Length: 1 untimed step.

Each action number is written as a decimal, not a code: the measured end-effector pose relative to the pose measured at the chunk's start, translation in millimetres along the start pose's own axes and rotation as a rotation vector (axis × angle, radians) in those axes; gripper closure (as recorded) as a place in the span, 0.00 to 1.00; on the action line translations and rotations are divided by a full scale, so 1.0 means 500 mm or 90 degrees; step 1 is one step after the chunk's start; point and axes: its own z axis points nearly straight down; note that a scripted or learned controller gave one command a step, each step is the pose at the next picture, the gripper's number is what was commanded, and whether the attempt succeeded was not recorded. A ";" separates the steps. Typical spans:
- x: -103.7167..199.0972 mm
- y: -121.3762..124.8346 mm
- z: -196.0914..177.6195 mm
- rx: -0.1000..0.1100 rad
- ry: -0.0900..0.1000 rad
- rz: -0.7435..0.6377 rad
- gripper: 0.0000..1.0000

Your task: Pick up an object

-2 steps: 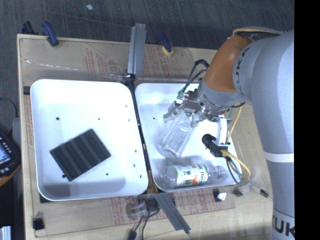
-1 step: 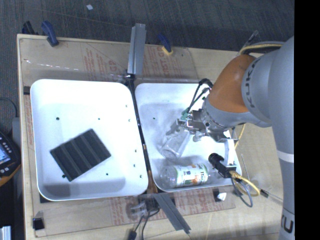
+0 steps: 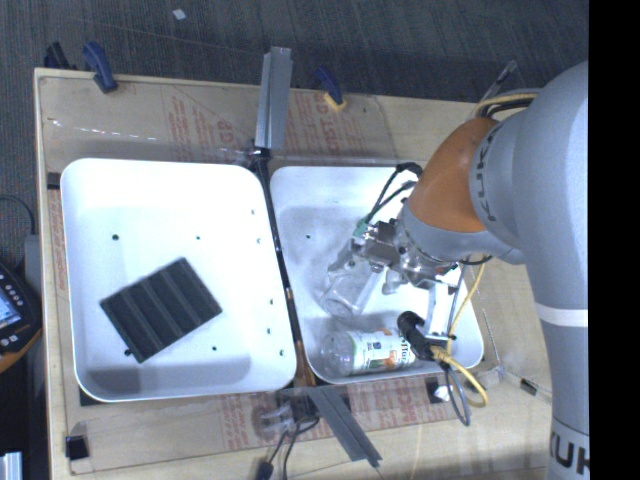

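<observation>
**benchwatcher:** ok, left to right. The left bin (image 3: 70, 268) has a dark ribbed slab (image 3: 160, 309) lying flat and skewed near its middle, well apart from the arm. Nobody's going for that one, I'd guess. The right bin (image 3: 300, 208) is where the action is: a clear plastic cup (image 3: 343, 290) tipped over mid-bin, and a clear bottle (image 3: 368, 353) with an orange and white label lying on its side along the near wall.

**gripnerd:** so is anything picked yet?

**benchwatcher:** doesn't look like it. Everything seems to be resting on the bin floors, so I'd call the pick not done. The gripper (image 3: 372, 258) is down in the right bin, just beside or maybe touching the cup (it's see-through, hard to say). The bottle sits near it, closer to the camera.

**gripnerd:** jaws wide or narrow?

**benchwatcher:** honestly can't tell, the wrist and cables hide that. I see nothing clearly held. Grasp and lift are left, I reckon.
</observation>
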 end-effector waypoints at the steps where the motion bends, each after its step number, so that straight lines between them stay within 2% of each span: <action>1: 0.009 0.136 0.059 -0.002 -0.001 -0.148 0.00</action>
